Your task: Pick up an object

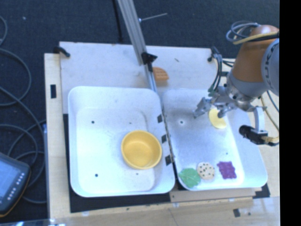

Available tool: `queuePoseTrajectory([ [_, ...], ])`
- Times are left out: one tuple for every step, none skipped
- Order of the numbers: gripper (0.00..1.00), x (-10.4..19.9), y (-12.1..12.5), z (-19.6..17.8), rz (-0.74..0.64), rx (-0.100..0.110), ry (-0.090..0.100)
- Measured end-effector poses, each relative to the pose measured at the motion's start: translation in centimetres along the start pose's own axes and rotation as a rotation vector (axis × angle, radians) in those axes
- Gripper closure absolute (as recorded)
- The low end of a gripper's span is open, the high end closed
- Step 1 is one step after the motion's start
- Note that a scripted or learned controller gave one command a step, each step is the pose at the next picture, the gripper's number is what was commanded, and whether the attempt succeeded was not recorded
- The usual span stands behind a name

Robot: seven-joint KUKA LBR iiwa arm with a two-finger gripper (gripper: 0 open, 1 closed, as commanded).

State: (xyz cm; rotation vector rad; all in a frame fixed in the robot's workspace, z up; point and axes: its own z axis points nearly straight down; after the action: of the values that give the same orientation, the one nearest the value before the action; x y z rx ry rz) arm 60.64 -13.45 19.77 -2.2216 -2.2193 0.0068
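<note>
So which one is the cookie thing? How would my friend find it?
Look at the right-hand white bin and go to its near edge, where three small things lie in a row. The cookie is the middle one, between the green piece and the purple piece. It is round, pale and speckled with dark dots.

Right bin (244, 173): pale yellow disc (218, 120) near the far wall; green piece (189, 177), speckled cookie (205, 171) and purple piece (227, 169) along the near edge. Left bin (84, 126): upright yellow bowl (141, 149).
</note>
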Motion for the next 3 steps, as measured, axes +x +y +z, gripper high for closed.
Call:
queuePoseTrajectory([
  [0.0,-0.2,-1.0,5.8,0.0,0.001,0.0],
  [0.0,-0.3,-1.0,9.9,0.001,-0.002,0.0],
  [1.0,-0.4,-0.9,8.5,0.007,-0.009,0.0],
])
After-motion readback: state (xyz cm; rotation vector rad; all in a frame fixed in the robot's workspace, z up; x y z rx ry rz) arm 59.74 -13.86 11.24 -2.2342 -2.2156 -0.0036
